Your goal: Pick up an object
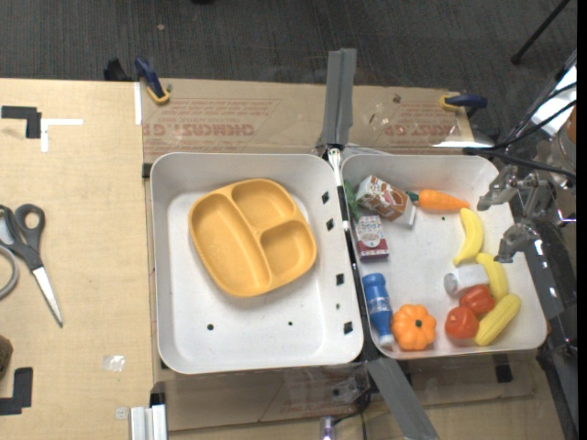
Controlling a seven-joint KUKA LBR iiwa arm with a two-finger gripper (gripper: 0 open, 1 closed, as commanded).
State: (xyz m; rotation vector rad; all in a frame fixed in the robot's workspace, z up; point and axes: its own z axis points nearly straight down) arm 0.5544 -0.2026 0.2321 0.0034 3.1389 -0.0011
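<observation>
The right bin (pixel 422 259) holds several toys: a carrot (pixel 440 201), a banana (pixel 470 236), a snack packet (pixel 381 198), a small red box (pixel 370 236), a blue bottle (pixel 376 301), an orange pumpkin (pixel 414 326), a red tomato (pixel 468 314) and a yellow corn cob (pixel 498 319). My gripper (pixel 506 218) hangs over this bin's right rim, just right of the banana. It is open, and nothing sits between its fingers. A yellow divided plate (pixel 252 236) lies in the left bin (pixel 183 328).
Scissors (pixel 32 255) lie on the wooden bench at far left. Blue clamps (pixel 151 81) (pixel 463 102) hold cardboard behind the bins. A grey divider bar (pixel 339 99) runs between the bins at the back.
</observation>
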